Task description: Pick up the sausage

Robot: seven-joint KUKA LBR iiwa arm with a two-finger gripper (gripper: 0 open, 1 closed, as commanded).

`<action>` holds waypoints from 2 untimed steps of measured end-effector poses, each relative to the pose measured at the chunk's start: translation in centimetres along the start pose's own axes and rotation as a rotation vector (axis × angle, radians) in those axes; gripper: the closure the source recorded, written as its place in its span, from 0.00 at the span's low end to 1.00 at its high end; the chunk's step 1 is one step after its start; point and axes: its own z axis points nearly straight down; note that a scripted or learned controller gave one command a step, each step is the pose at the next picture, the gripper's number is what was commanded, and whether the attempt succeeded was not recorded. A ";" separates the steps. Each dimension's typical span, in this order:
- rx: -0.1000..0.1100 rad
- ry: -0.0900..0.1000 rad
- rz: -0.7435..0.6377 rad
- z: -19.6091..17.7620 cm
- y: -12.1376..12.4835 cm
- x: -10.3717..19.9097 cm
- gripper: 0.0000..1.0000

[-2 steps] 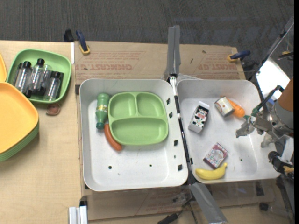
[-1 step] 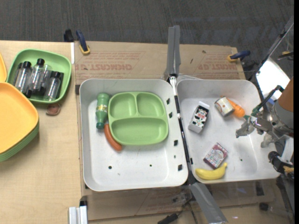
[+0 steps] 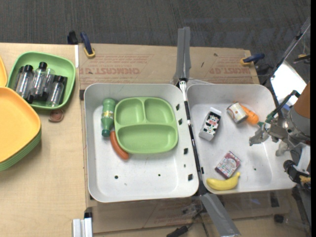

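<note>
The sausage (image 3: 119,146) lay tight against the plate (image 3: 146,124) in the left bin (image 3: 94,172). The gripper (image 3: 269,135), open and holding nothing, hovered over the right bin (image 3: 256,179). Descending, 1 finger could strike the plate's rim and spoil the grasp.

There is one camera, fixed above the bench (image 3: 54,191) and tilted so it looks down at a slant rather than straight down. It faces away toward the dark carpet (image 3: 148,9) that runs across the top of the view, so the far edge of the bench lies up there and the near edge at the bottom. It sits high enough to take in both white bins side by side, the left bin (image 3: 143,181) and the right bin (image 3: 256,174), with the divider between them near the middle. The arm (image 3: 296,127) comes in at the right edge, cut off by the frame. To the left the view reaches a green tray (image 3: 66,73) and stacked orange plates (image 3: 17,127).
</note>
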 end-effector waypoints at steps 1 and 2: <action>0.000 0.000 0.000 0.0 0.0 0.0 0.00; 0.000 0.000 0.000 0.0 0.0 0.0 0.00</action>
